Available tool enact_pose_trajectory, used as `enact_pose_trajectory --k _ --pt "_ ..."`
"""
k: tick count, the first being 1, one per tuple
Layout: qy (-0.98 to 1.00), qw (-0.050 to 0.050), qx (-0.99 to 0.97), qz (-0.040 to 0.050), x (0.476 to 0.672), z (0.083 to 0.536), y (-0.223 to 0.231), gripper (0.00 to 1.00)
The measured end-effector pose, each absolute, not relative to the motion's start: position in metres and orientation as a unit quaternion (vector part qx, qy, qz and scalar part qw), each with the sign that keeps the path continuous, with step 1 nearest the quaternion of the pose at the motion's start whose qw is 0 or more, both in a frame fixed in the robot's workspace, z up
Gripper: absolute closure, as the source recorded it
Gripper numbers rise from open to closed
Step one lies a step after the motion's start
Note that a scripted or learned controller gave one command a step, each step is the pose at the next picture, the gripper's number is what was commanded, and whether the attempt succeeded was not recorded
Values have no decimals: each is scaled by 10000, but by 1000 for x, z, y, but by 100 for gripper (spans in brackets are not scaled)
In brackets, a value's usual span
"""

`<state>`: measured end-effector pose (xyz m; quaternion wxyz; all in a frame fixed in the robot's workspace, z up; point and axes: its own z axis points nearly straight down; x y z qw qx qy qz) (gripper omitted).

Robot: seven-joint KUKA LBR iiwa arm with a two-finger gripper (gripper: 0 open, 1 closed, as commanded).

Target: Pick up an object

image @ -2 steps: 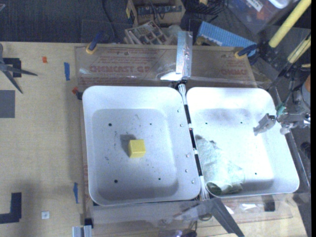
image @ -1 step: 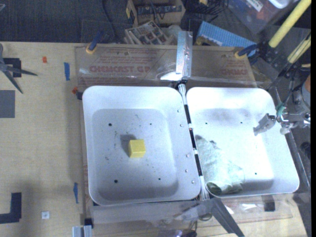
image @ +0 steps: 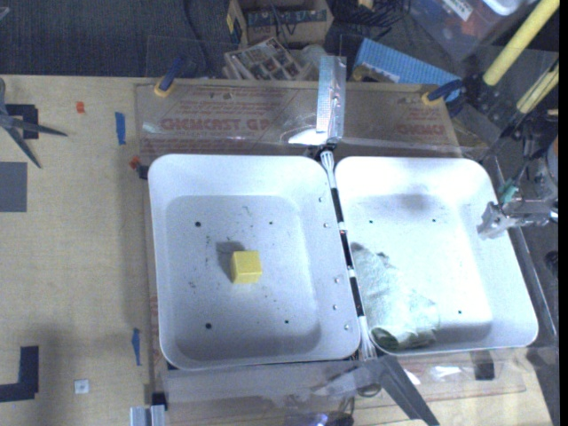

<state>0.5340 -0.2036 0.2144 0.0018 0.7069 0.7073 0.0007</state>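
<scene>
Two candidates — small yellow foam cube [image: 247, 266] (isolated, easiest); descend squarely over it. Gripper [image: 497, 217] jaw state: cannot tell.

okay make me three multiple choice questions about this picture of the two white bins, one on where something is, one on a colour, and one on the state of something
1. Where is the small cube?
A. left white bin
B. right white bin
C. wooden bench

2. What colour is the cube?
A. red
B. yellow
C. black

3. How does the pale rolled cloth lie?
A. hung over the rim
B. folded flat on the bench
C. crumpled in the right bin by the divider

Answers: 1 A, it sits near the left bin's middle. 2 B, it shows plain yellow. 3 C, it lies bunched along the right bin's left side.
</scene>
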Motion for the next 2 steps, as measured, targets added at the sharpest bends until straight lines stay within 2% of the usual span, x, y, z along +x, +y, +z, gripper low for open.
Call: enact_pose_trajectory --k 1,2 --pt "7626 25 6469 3 499 304 -225 100" --pt "5805 -10 8142 -4 495 98 -222 100"
